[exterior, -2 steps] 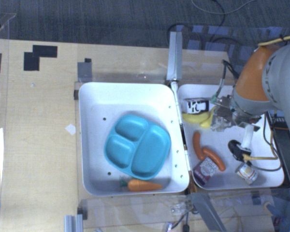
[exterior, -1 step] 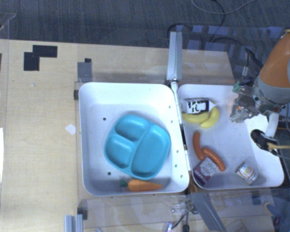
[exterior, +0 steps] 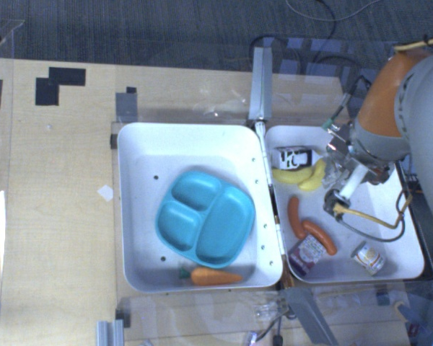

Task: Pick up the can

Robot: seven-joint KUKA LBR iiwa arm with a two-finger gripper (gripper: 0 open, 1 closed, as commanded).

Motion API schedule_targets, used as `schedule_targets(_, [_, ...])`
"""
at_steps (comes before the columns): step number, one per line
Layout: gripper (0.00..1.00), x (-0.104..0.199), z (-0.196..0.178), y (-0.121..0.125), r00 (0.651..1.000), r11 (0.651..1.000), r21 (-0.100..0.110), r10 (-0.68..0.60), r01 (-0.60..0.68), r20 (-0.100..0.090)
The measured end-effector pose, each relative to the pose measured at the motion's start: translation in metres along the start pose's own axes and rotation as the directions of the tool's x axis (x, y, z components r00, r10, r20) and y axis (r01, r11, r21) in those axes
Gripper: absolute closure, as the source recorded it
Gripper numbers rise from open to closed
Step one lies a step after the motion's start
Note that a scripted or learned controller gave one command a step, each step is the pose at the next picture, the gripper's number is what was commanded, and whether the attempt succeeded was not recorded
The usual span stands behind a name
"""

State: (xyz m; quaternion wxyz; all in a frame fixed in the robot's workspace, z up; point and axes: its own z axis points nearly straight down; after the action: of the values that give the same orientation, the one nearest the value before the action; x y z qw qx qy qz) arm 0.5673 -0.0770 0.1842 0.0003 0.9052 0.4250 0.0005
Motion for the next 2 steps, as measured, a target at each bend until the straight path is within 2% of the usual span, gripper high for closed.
schedule_targets(1, [1.0,0.003,0.087,0.032,0.974,0.974,0.001,0.225,-0.225,0.002])
schedule_targets(2, [1.0,-0.01,-0.001,-0.042,0.984,0.984,0.0,0.18,-0.18,-0.002])
